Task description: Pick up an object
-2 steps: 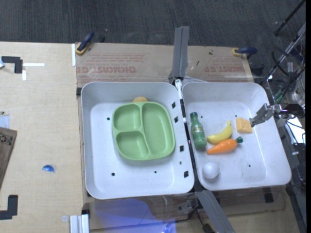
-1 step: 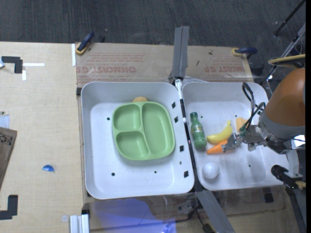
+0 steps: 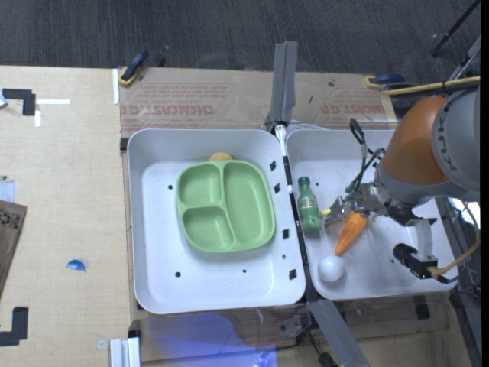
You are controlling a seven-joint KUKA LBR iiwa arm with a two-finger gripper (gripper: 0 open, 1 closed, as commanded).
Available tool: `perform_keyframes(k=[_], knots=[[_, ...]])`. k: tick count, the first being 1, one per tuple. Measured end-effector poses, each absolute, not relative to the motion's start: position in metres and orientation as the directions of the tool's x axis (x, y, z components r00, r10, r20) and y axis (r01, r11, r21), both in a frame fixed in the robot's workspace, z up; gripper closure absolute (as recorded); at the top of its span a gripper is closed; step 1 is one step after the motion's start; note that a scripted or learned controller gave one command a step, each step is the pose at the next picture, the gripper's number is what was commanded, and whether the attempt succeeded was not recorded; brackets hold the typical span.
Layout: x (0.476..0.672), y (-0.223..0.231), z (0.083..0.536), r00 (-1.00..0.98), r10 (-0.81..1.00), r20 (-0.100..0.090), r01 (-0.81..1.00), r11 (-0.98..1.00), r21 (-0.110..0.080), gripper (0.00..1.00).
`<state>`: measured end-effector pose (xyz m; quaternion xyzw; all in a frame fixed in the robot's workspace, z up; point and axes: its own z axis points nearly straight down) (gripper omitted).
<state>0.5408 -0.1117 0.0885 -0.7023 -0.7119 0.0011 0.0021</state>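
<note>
The right bin (image 3: 382,277) holds a green bottle (image 3: 309,203) lying near its left wall, an orange carrot (image 3: 349,235) and a white ball (image 3: 331,268). My gripper (image 3: 354,206) is low in this bin, right at the carrot's thick upper end, which its body partly hides. The carrot slants down to the left from there. A small yellow piece (image 3: 334,212) lies between the bottle and the gripper. Whether the gripper grips the carrot is hidden.
In the left bin (image 3: 153,228) lies a green divided plate (image 3: 226,205), with a yellow object (image 3: 221,157) peeking out behind its far edge. A grey divider (image 3: 284,82) rises between the bins. Black cables (image 3: 359,140) hang by the wrist.
</note>
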Motion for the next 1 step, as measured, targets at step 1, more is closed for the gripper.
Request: perform_keyframes(k=[1], knots=[[0.5413,-0.1139,0.0946,-0.011,1.000,0.001,1.000,0.011,-0.010,1.00]])
